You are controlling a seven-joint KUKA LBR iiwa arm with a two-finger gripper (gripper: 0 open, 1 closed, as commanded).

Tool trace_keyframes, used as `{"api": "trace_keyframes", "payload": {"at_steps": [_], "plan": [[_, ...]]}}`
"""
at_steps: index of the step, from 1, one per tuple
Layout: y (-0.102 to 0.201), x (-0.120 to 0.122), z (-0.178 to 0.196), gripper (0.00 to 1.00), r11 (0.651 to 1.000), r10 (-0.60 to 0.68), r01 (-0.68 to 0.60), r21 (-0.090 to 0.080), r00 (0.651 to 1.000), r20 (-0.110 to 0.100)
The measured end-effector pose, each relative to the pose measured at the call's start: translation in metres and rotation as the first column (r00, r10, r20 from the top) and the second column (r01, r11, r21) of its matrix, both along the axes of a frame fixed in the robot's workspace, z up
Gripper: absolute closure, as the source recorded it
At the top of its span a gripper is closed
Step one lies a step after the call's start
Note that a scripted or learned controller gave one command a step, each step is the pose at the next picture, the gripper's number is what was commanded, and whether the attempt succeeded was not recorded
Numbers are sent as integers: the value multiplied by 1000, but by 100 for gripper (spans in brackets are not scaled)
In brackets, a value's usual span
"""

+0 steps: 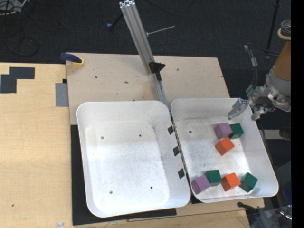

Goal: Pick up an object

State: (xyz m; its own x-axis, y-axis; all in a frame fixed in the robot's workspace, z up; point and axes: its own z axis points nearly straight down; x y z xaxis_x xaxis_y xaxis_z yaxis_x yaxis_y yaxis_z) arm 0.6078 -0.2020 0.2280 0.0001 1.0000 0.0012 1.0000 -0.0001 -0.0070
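lower right: four blocks (223, 180) along the right bin's (199, 113) near edge, three more (227, 137) mid-bin. tool (247, 109) hovers over the bin's upper right rim, fingers spread, pinching nothing. pick not started; descent and grasp left.

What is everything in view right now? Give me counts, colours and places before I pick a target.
Purple blocks: 2, right bin; one upper, one lower left.
Green blocks: 3, right bin; one upper, two lower.
Orange blocks: 2, right bin; one middle, one lower.
Left bin: 1, white.
Right bin: 1, white.
Metal rail: 1, silver, slanting behind the bins.
Clamp: 1, blue and yellow, bench's far left corner.
Gripper: 1, grey, over right bin's far right rim.
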Motion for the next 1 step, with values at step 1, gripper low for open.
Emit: {"api": "trace_keyframes", "payload": {"at_steps": [1], "plan": [[-2,3,-45,0,1000,-1,1,0,1000,-1]]}}
